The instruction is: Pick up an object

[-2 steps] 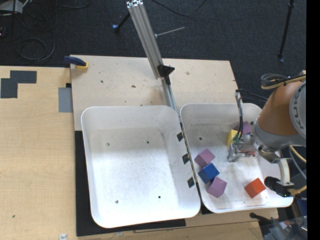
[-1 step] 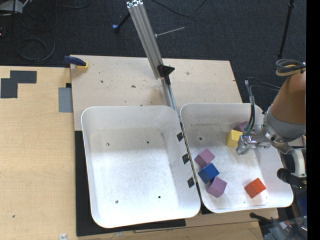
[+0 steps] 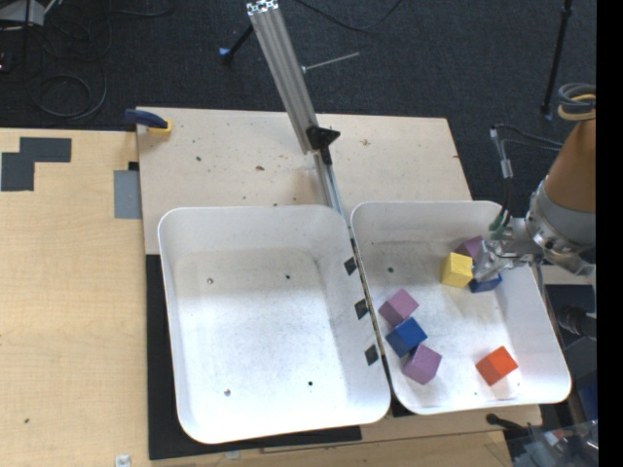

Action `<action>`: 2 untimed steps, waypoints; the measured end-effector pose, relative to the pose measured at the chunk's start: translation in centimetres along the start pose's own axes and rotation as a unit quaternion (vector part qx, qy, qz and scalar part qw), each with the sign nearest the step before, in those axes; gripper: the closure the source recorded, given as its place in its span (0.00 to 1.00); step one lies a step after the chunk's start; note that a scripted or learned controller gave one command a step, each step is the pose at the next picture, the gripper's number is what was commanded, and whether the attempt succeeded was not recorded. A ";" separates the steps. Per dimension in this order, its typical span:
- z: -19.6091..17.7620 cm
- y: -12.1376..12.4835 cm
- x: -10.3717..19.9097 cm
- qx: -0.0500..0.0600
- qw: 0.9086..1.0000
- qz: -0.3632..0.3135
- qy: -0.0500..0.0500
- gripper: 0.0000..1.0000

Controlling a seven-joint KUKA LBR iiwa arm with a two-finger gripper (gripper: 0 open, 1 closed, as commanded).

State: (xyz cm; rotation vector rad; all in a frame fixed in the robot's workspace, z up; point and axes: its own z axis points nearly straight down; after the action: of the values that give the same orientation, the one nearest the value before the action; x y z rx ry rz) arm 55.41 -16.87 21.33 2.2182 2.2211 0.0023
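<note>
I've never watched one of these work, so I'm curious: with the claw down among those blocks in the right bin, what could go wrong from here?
Two risks, judging by this view. The gripper sits in a tight cluster: yellow block, purple block and a small blue block lie close together, so it may nudge them or catch none. It also works near the right bin's wall, where a block could be pushed against the side.

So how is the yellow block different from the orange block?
The yellow block sits near the bin's far side, right beside the gripper; the orange block sits alone near the front corner. Yellow touches other blocks; orange touches none. Both are small cubes in the right bin.
</note>
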 end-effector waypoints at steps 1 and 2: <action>-4.1 0.1 -0.1 0.000 1.000 0.000 0.000 1.00; -4.6 1.4 5.4 0.002 1.000 -0.002 0.001 1.00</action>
State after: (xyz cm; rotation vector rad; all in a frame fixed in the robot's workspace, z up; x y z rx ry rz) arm 56.81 -11.44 25.88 2.2171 2.2274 -0.0012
